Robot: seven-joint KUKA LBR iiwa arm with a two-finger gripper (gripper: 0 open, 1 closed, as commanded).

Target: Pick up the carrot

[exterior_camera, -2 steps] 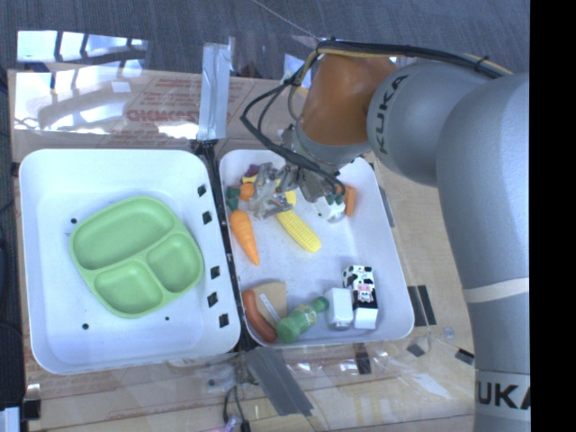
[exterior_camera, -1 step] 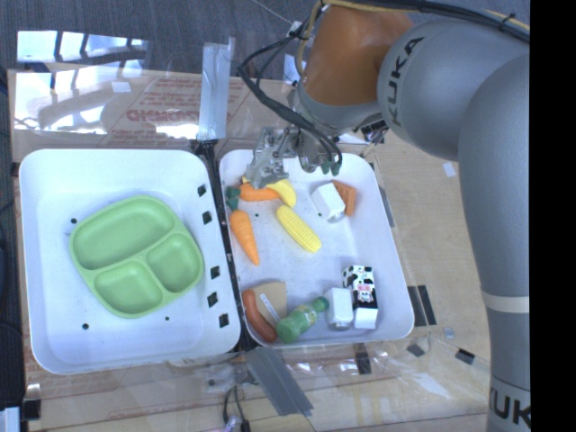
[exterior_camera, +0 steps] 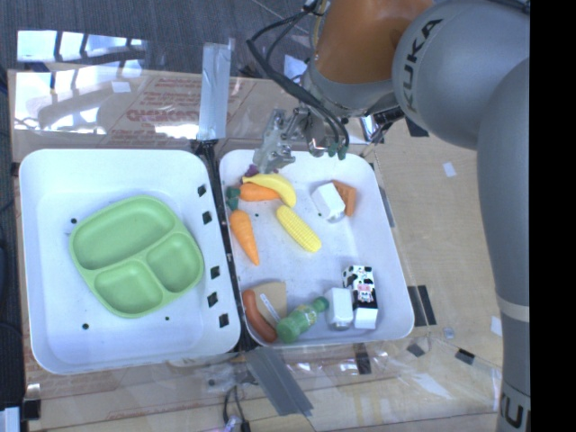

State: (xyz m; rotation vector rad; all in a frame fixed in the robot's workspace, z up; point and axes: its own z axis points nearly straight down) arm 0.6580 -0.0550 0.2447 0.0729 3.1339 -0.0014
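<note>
The gripper (exterior_camera: 274,151) is hovering over the far-left corner of the right bin (exterior_camera: 389,268); whether it is parted or closed cannot be told, and nothing is showing in its grasp. The carrot (exterior_camera: 244,235) is lying near that bin's left wall, beside the corn cob (exterior_camera: 298,229), below a banana (exterior_camera: 271,187). A green divided plate (exterior_camera: 135,256) is sitting in the left bin (exterior_camera: 40,196).

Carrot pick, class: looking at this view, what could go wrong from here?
1. Two carrots: one lies apart mid-bin, the other touches the banana, so grabbing there may catch both.
2. The gripper hangs at the bin's back wall, risking a bump on descent.
</note>
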